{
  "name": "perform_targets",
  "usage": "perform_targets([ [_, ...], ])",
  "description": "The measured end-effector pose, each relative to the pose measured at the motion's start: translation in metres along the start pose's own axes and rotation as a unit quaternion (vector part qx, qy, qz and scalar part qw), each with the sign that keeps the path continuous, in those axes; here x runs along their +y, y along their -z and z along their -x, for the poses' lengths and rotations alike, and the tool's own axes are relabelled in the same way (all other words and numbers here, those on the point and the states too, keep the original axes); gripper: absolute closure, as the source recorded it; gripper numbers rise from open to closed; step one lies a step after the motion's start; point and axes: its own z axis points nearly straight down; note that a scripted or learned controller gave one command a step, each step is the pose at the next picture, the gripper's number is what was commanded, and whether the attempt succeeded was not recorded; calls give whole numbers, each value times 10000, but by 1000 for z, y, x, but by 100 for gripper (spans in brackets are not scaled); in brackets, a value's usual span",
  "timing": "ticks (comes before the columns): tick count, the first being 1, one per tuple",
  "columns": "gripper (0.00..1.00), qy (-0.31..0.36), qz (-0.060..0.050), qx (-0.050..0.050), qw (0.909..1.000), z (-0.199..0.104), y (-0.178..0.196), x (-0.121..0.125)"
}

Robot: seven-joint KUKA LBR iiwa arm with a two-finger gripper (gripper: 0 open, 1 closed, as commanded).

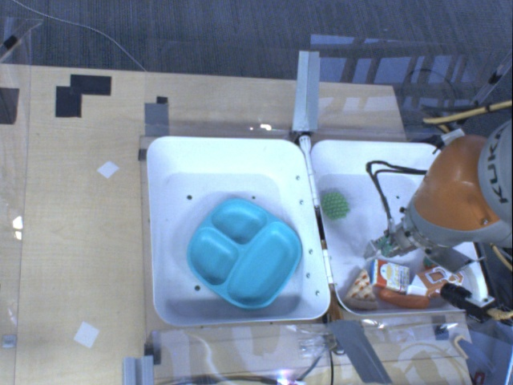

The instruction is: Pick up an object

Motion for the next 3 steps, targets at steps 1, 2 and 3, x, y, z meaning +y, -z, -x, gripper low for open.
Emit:
perform_targets([
  [1,0,0,-1,1,10000,0,0,0],
  [2,0,1289,-72,52,9916,77,53,39],
  [3,0,730,-83,49,9973,98,75,-33],
])
